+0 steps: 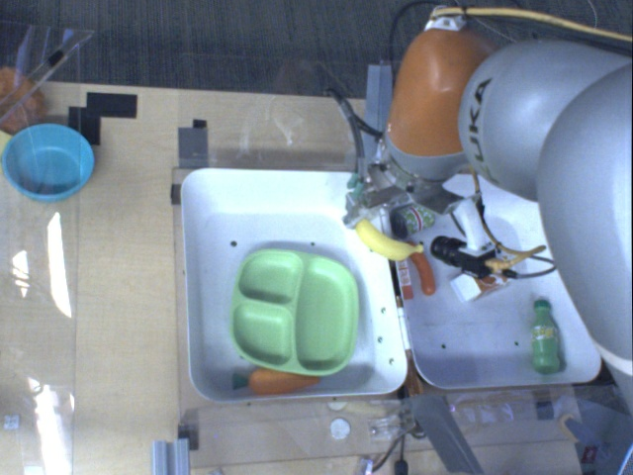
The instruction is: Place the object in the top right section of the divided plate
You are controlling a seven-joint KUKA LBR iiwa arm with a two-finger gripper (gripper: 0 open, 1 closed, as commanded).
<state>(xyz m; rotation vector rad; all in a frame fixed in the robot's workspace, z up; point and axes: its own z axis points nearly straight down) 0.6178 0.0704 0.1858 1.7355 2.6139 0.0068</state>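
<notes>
Overhead view of the tabletop (119,295) with two shallow white bins side by side. The green divided plate (295,311) lies in the left bin (213,206), with two smaller sections on its left and one large section on its right. The arm (514,127) reaches in from the right, and its tool (368,202) hangs over the shared edge of the bins, at the left bin's upper right corner.

A yellow banana (384,242) lies directly under the tool, tilted across the divide between the bins. Whether the tool has closed on the banana, or merely hovers above it, cannot be told from this angle; the banana appears to be the object meant.

An orange carrot (282,381) lies against the plate's lower edge. The right bin (465,354) holds a small red sausage-like piece (425,274), a green bottle (544,337), a dark can (410,219) and other small items. A blue bowl (49,160) stands well apart at far left.

Judged step: the pick, or the start of the carry. The next move calls for a confirmed hold, a lift clear of the bin wall, and travel down and left to the plate's upper right section.
</notes>
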